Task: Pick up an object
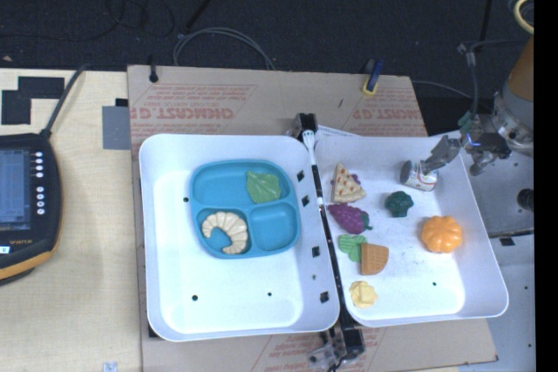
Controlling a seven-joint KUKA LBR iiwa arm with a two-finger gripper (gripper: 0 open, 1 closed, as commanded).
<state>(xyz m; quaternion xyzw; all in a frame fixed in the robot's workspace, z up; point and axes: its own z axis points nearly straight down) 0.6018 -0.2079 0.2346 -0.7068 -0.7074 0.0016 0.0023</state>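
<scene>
1. The end effector (422, 179) sits low over the far part of the right bin (471, 296), reaching in from the right. Whether it is apart or together cannot be told; its tip is small and blurred.
2. It appears to hold nothing. The nearest toy, a dark green broccoli (399, 204), lies just beside its tip, on the near side.
3. Also in the right bin: an orange pumpkin (441, 233), a pizza slice (346, 184), purple grapes (347, 216), a carrot (366, 254) and a small yellow piece (363, 294).
4. The left bin (166, 292) holds a blue divided tray (277, 226) with a croissant (226, 229) and a green leaf (264, 185).
5. The arm (521, 83) is cut off at the right edge.
</scene>
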